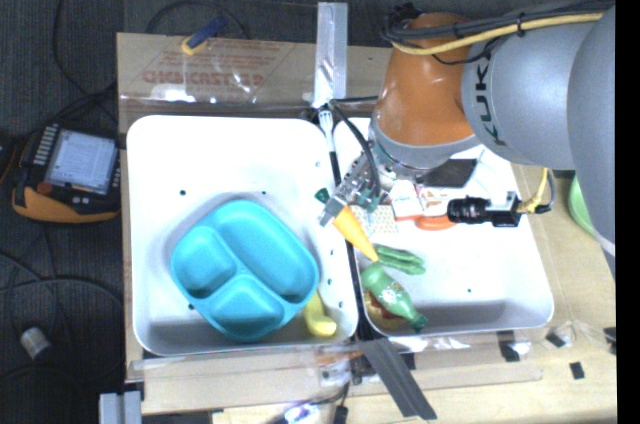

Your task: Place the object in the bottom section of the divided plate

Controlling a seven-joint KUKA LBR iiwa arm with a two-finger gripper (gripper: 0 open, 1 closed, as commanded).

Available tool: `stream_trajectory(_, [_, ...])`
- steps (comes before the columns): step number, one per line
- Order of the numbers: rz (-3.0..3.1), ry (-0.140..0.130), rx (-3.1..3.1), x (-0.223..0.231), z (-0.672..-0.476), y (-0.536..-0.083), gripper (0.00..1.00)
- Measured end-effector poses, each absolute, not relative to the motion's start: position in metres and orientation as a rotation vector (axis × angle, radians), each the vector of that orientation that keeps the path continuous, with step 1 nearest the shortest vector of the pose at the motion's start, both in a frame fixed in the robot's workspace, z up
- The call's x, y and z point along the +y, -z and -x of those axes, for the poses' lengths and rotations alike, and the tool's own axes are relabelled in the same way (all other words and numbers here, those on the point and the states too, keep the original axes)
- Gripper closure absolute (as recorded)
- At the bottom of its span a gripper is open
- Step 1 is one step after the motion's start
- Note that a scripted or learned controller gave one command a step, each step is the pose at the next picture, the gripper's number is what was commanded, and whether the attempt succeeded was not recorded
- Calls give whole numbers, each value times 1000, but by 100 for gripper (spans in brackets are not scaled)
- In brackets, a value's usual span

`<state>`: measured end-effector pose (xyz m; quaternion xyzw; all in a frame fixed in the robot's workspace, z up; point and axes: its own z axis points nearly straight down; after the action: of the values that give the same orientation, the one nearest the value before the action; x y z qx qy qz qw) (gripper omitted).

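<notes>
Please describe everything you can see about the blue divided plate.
The blue divided plate is turquoise and looks like smooth plastic, with rounded corners and a raised rim. Ridges split it into three sections, all holding nothing. It lies flat but turned at an angle in the left white bin, toward its front. A small yellow object lies against its lower right edge. The gripper is apart from it, over the divide between the bins.
</notes>
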<state>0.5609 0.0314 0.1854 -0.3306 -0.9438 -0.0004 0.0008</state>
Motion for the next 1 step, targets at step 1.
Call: stream_trajectory(1, [1038,2,-2964,31,-561,-185,0])
